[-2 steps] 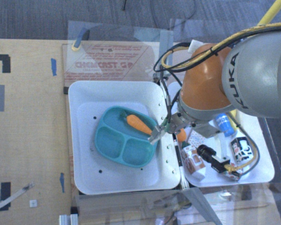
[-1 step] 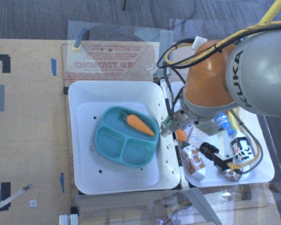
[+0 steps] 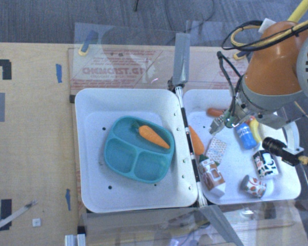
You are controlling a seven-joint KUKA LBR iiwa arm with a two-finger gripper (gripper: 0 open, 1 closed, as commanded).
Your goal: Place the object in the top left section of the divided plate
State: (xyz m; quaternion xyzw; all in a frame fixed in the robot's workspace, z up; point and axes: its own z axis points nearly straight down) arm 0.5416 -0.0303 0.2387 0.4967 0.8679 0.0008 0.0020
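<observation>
A teal divided plate [image 3: 124, 158] sits in the left bin [image 3: 92, 111], turned slightly. An orange toy carrot [image 3: 154, 136] lies in the plate's large upper compartment, toward its right rim. The two lower compartments hold nothing. My gripper [image 3: 223, 123] hangs over the upper left part of the right bin [image 3: 292, 188], apart from the plate and the carrot. The orange wrist band and grey arm hide the bin's upper right corner.
The right bin holds several items: a second orange carrot-like piece [image 3: 196, 140] by the divider, a small red sausage [image 3: 214, 111], a blue can [image 3: 244, 136], a patterned packet [image 3: 216, 149], a brown carton [image 3: 211, 174], and a black-and-white item [image 3: 265, 163].
</observation>
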